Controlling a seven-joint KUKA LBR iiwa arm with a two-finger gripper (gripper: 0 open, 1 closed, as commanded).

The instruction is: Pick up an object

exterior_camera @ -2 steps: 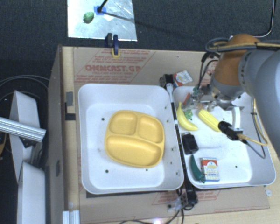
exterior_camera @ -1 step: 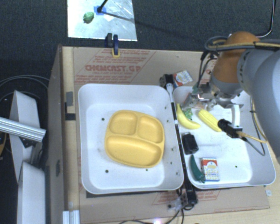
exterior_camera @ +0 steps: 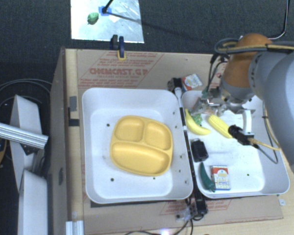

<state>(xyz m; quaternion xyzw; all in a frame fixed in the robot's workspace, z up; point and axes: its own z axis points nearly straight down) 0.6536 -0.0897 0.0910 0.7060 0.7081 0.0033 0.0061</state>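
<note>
Arm (exterior_camera: 279,82): reaches in from the right, wrist lowered over the far left corner of the right bin (exterior_camera: 264,173)

Left bin (exterior_camera: 95,151): holds one yellow divided plate (exterior_camera: 139,145), lying flat and well apart from the gripper

Right bin: holds the small things. A banana (exterior_camera: 196,125) lies against the left wall, and a corn cob (exterior_camera: 219,125) lies just beside it. A black block (exterior_camera: 199,150) sits nearer the front. A small printed box (exterior_camera: 220,176) and a dark green piece (exterior_camera: 206,176) lie side by side at the front edge

Gripper (exterior_camera: 208,105): low above the top ends of the banana and corn cob. Whether it is released or clenched cannot be made out, and no object is seen in its hold

Judgement: the step in hand is the approach or descent, with the pick not yet confirmed. The next move calls for settling squarely over one item, likely the banana or the corn cob, clear of the bin wall, then closing and lifting straight up
</note>
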